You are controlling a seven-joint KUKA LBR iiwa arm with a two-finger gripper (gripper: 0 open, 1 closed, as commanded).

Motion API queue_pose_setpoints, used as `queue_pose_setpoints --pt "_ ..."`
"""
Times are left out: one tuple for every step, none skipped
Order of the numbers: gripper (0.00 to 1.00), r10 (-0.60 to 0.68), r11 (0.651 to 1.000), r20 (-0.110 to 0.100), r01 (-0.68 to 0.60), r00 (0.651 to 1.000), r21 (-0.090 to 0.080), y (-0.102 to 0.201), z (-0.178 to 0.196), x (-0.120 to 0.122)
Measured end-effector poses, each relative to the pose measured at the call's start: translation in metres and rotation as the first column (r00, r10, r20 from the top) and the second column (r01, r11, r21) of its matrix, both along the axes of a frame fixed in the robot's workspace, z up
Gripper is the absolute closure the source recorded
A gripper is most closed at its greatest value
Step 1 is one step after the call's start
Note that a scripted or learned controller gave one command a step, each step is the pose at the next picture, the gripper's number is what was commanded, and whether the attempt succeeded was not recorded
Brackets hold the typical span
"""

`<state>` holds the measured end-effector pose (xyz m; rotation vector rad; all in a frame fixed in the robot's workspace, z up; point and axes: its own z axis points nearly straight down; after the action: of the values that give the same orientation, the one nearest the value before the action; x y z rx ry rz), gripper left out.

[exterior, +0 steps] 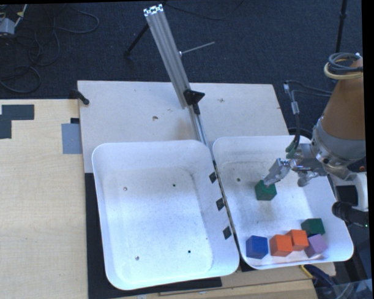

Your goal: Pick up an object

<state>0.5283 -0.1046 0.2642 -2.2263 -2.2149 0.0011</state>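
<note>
Blocks along right bin front edge

I'm looking down on a robotics lab: a plywood bench carrying two white bins, an aluminium strut rising from its far edge, cables trailing over dark carpet.

Claw grip on green cube unclear
</note>
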Motion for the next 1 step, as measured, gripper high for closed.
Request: queue_pose_setpoints --pt "0.00 0.004 1.000 -0.009 -0.004 1.000 0.001 -0.0445 -0.1031 0.0339"
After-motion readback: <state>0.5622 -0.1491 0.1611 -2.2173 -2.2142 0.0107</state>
